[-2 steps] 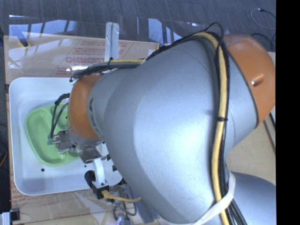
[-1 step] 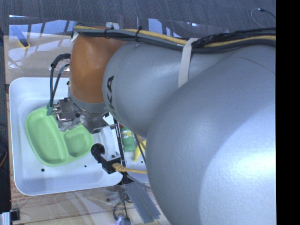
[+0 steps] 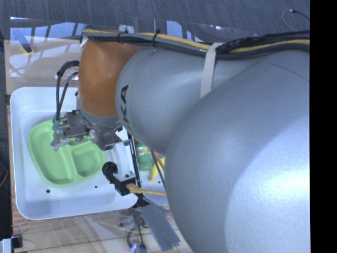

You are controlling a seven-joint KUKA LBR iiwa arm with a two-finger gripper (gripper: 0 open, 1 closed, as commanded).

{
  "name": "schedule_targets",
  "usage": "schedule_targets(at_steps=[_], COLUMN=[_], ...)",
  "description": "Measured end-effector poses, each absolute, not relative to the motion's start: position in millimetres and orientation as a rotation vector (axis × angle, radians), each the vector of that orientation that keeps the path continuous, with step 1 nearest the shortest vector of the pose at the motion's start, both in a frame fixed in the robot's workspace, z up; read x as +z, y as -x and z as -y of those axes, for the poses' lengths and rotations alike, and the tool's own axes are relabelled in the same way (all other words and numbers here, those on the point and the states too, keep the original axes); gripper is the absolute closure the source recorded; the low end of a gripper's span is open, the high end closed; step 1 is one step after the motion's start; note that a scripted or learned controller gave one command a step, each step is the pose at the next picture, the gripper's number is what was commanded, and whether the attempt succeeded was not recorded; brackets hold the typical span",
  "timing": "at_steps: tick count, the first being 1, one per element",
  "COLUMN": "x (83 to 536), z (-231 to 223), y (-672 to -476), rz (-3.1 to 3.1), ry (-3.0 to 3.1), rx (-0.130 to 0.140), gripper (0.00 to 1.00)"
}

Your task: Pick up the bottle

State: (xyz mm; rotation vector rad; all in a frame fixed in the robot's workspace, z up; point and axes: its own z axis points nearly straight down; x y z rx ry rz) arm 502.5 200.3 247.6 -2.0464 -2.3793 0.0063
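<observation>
Hovering over a green tray [image 3: 55, 157], the pincer [image 3: 62, 136].

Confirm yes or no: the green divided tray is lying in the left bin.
Yes, the green divided tray lies on the floor of the left bin, with the gripper over its upper edge.
</observation>
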Motion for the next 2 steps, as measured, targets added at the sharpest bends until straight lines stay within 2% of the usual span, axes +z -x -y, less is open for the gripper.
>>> schedule_targets(at_steps=[1,2], x=[201.2,95.2], z=[-165.2,-119.2], y=[-475.1,-475.3], rz=[2.336,2.385], ry=[2.096,2.04], rx=[0.008,0.004], gripper=[0.0,0.0])
